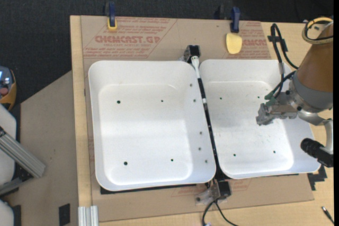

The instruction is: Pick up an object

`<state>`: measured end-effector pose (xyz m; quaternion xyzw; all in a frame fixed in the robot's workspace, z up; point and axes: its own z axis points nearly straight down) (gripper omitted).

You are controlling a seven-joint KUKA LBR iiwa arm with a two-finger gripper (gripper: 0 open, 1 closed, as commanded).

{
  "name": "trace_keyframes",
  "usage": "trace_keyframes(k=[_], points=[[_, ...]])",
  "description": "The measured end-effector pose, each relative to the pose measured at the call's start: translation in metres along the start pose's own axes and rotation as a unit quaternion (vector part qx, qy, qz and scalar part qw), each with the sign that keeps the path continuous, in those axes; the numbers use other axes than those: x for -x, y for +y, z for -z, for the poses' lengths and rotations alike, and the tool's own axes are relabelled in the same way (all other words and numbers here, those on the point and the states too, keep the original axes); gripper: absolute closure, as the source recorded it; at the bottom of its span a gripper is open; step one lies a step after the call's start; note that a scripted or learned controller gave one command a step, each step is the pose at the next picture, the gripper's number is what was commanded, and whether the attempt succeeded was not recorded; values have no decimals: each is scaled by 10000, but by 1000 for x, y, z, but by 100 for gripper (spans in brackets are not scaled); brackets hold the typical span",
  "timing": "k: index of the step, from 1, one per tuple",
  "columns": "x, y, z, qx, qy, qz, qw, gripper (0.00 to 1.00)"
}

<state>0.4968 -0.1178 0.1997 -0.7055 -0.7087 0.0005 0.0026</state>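
Left bin [106, 129] has nothing but bare white floor, so does the right bin [238, 161]. Only candidate I can spot is a small yellow object [233, 43] on the worktop [85, 114], up and left of the tool [263, 116]. Can't tell how the tool's set.

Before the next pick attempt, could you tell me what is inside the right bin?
The tool hangs over the right bin; its visible floor is bare, and the arm hides the right edge.
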Motion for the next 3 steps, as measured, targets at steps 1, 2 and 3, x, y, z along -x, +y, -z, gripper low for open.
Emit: trace_keyframes(k=[1, 2, 3], points=[[97, 39, 75, 83, -62, -46, 9999, 100], [-15, 79, 43, 16, -2, 22, 10000, 100], [-37, 83, 285, 126, -30, -3, 9999, 100]])
